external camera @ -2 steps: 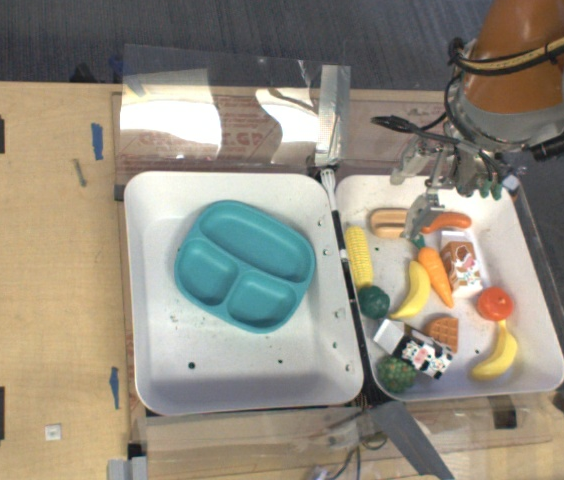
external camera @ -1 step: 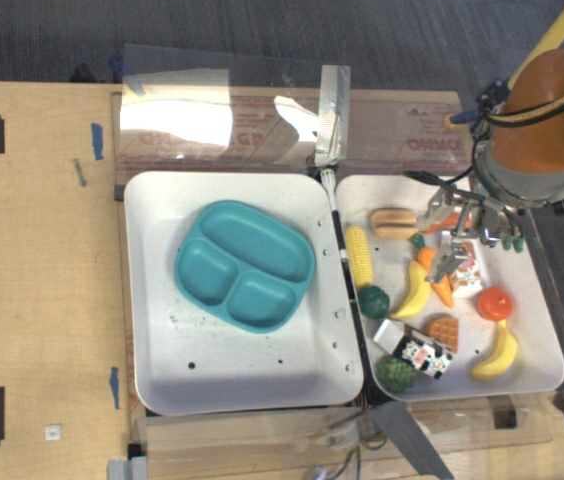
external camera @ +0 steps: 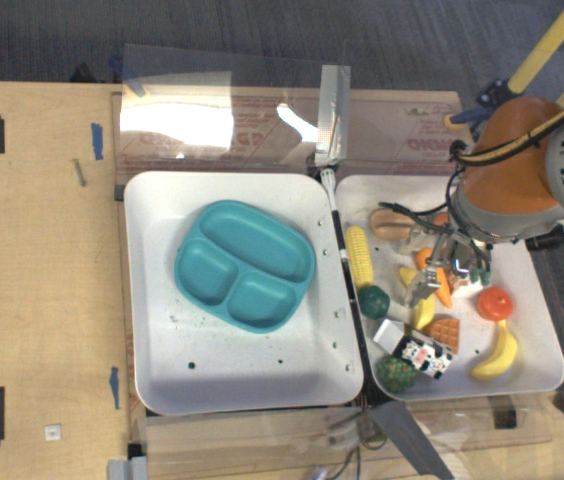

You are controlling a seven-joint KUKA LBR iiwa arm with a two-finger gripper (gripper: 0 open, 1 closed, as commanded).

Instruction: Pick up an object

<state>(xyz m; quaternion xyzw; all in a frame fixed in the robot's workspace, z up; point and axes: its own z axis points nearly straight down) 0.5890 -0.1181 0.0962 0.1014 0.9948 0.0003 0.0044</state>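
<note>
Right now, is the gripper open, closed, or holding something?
Gripper: cannot be told; it is low over the toys in the right bin.

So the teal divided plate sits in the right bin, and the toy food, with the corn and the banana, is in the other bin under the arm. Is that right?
Not quite. The camera view shows the teal divided plate in the left bin, not the right. The rest holds: the toy food, with the corn and the banana, is in the other bin under the arm.

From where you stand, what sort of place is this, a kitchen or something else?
Probably a robot test bench, not a kitchen: a grey and orange arm reaches over two white bins, one holding a teal divided plate, the other toy foods like a corn cob and banana.
</note>
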